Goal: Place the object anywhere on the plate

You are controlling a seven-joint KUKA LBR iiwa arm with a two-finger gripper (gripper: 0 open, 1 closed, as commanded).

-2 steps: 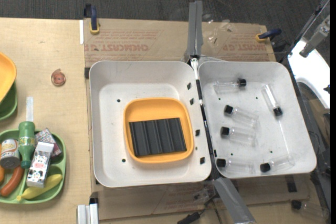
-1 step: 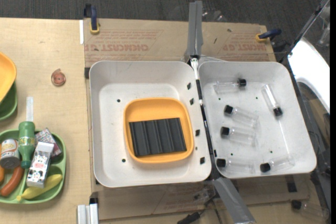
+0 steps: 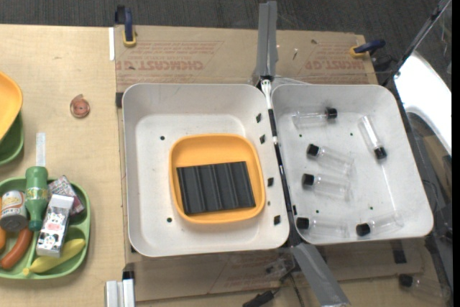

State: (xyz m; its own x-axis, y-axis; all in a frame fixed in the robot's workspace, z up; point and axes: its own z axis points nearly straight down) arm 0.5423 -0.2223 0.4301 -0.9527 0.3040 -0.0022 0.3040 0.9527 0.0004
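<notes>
Plate [image 3: 215,143], orange with a dark ribbed insert, sat in the near-side bin [image 3: 144,154]; clear black-capped vials [image 3: 327,182] lay scattered in the neighbouring bin [image 3: 406,154]; we judged a vial lying apart best pinched across its body; the arm's pose and the claw's state we could not tell.

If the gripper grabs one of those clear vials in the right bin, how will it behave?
The clear vials lie on their sides, so a nudge probably rolls them. Smooth transparent walls look slippery, and likely light.
</notes>
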